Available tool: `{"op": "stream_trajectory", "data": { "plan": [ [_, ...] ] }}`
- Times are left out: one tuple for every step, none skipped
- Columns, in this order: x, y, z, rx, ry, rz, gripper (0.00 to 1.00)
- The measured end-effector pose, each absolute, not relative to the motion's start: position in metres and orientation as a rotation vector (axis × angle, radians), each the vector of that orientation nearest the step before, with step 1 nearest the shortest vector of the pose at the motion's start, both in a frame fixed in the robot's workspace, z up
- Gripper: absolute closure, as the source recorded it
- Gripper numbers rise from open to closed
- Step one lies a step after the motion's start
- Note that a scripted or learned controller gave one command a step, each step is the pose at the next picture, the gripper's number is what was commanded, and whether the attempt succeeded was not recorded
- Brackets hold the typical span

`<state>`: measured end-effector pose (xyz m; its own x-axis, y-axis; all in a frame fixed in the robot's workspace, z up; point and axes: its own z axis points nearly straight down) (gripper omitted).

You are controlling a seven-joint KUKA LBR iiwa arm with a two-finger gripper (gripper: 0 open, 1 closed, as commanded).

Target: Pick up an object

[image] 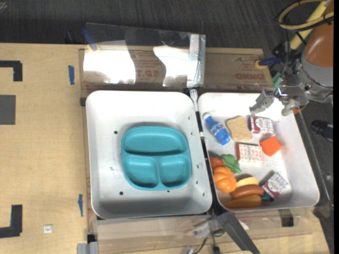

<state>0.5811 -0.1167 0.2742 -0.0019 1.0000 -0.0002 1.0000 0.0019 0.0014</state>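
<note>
My gripper hangs over the back right corner of the right bin. It is open, with nothing between its fingers. Just below it lie a red-and-white carton and a slice of bread. A blue bottle lies to their left, near the bin's left wall. An orange block and a red-and-white box sit mid-bin. At the front are a green vegetable, an orange pepper, a yellow piece, a sausage and another small carton.
The left bin holds a teal divided plate. A clear plastic sheet stands behind the bins. Yellow and black cables hang at the top right, beside the arm's orange band.
</note>
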Motion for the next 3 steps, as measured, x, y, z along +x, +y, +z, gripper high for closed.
{"op": "stream_trajectory", "data": {
  "plan": [
    [0.581,-0.117,0.274,2.218,2.223,0.001,0.00],
    [0.582,-0.117,0.285,2.216,2.221,0.005,1.00],
    [0.582,-0.117,0.284,2.218,2.220,0.004,0.00]
  ]
}}
